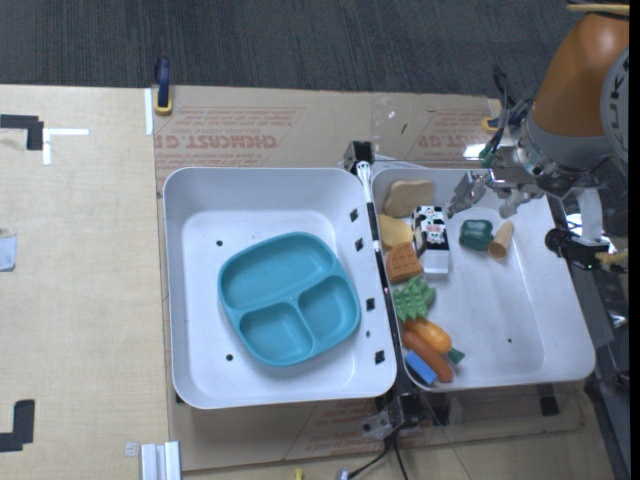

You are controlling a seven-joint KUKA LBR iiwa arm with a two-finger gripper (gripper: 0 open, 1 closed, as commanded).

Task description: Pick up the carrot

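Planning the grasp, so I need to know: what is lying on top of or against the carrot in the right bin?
The carrot lies near the right bin's front-left corner. Green leafy food overlaps its upper end; a blue piece sits against its lower side. Its underside is hidden.

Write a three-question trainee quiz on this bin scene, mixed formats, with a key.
1. True or false: the orange toy carrot lies in the same shallow white bin as the teal three-compartment plastic plate.
2. Which sits nearest the two-finger gripper? A) carrot B) dark green block C) plate
3. Fill in: the carrot lies at the right bin's ____ corner, front-left or back-right as the camera sees it.

Key: 1 false; 2 B; 3 front-left.
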